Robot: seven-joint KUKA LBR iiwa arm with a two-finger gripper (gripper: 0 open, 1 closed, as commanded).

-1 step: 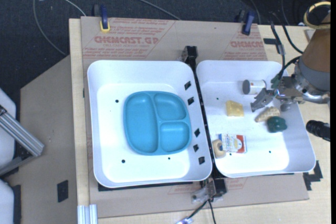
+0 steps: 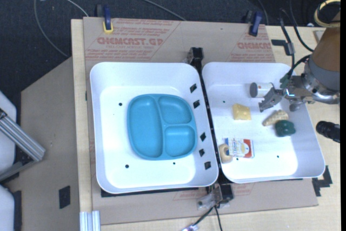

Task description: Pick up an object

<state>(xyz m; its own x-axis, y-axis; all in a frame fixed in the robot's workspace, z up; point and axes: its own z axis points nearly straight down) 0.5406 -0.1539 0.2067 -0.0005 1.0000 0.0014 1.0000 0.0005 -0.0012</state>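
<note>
My gripper (image 2: 281, 104) hangs over the right side of the right bin (image 2: 303, 167), its fingers spread open with nothing between them. Just below it lie a tan lump (image 2: 275, 117) and a dark green object (image 2: 285, 128), touching each other. A small grey and white cylinder (image 2: 259, 89) lies to the gripper's left. A yellow block (image 2: 241, 112) sits nearer the bin's middle. A red and white packet (image 2: 238, 148) lies toward the front, with a small tan round piece (image 2: 224, 153) at its left end.
The left bin (image 2: 108, 170) holds a blue divided plate (image 2: 161, 126). A black divider with clips (image 2: 199, 111) runs between the bins. Blue clamps (image 2: 108, 23) (image 2: 254, 23) hold the cardboard base at the back. Loose cables lie on the floor behind.
</note>
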